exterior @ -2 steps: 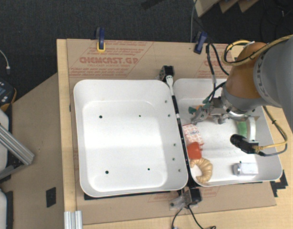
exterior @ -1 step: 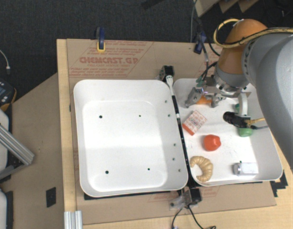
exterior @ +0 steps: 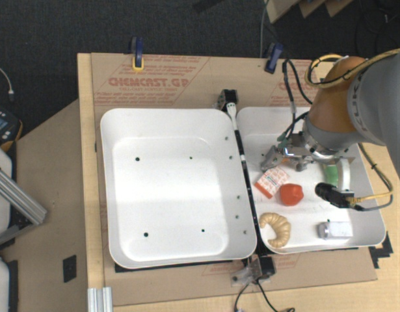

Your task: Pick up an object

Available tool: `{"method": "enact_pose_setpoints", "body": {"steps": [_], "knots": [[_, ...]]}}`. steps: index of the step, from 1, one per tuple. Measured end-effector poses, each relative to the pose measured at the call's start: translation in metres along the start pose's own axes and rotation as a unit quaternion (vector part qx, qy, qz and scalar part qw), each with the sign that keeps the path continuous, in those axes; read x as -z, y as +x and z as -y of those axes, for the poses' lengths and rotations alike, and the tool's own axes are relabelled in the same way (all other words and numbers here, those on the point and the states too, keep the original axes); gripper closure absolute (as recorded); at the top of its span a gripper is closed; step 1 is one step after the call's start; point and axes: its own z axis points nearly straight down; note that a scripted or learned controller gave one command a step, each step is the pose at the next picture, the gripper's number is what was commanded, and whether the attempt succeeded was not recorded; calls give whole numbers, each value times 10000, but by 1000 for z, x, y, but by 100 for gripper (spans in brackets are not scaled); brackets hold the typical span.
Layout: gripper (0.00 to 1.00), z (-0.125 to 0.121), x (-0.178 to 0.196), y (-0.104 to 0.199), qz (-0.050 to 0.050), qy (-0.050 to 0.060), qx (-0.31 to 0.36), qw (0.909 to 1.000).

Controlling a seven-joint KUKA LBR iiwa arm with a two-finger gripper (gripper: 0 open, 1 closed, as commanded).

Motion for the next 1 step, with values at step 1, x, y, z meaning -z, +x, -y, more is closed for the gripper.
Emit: {"method": "enact_pose_setpoints", "body": {"steps": [1], "knots": [[0, 55, 1, 16, 0, -26, 2, 10000]]}}
